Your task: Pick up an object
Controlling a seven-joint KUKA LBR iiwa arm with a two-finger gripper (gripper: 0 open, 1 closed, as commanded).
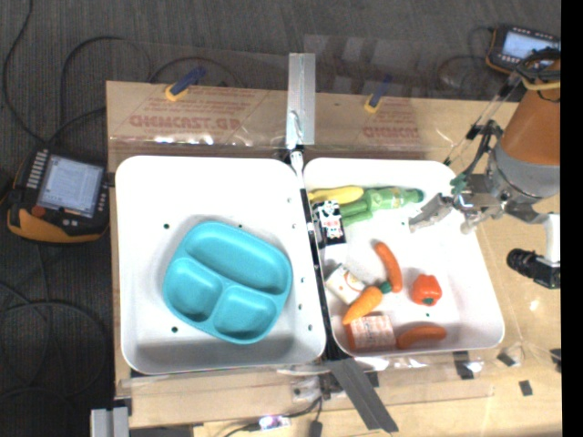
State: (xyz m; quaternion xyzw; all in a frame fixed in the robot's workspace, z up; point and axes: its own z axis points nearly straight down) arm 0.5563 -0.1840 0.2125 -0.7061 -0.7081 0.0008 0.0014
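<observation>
Hovering over smooth plastic toy carrots, the metal gripper is spread apart, grasping nothing.

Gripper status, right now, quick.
Gripper: open, holding nothing, above the upper right corner of the right bin, near the green bottle.

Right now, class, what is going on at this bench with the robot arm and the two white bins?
A grey arm with an orange band reaches in from the right, its gripper over the upper right part of the right bin. Nothing shows between its fingers. That bin holds toy food: a green bottle, a carrot, an orange pepper and more. The left bin holds a blue divided tray. No object has been picked up yet.
</observation>
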